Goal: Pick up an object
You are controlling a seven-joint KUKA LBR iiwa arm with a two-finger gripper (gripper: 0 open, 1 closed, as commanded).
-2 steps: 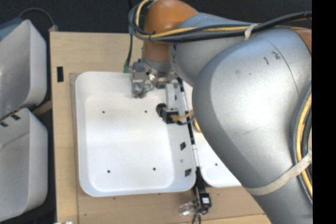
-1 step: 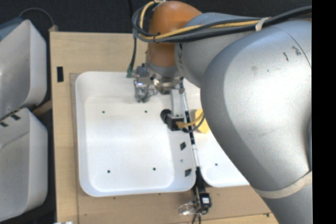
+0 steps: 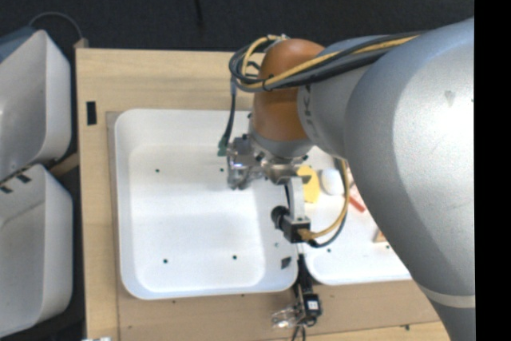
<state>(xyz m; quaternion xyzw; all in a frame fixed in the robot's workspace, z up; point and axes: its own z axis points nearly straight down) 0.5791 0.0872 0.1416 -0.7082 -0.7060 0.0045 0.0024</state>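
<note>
- Pale wooden worktop (image 3: 96, 196) carries two shallow white plastic bins; the left bin (image 3: 136, 267) looks bare where visible.
- Grey arm with orange band (image 3: 283, 96) hangs over the divide, end effector (image 3: 238, 170) low by the left bin's right side; whether it's apart or together, I cannot tell.
- Candidates sit in the right bin (image 3: 359, 271): a small white rounded object (image 3: 330, 181) beside a yellow piece (image 3: 310, 186).
- Risk: descending here likely closes on nothing, or clips the rim between bins.
</note>
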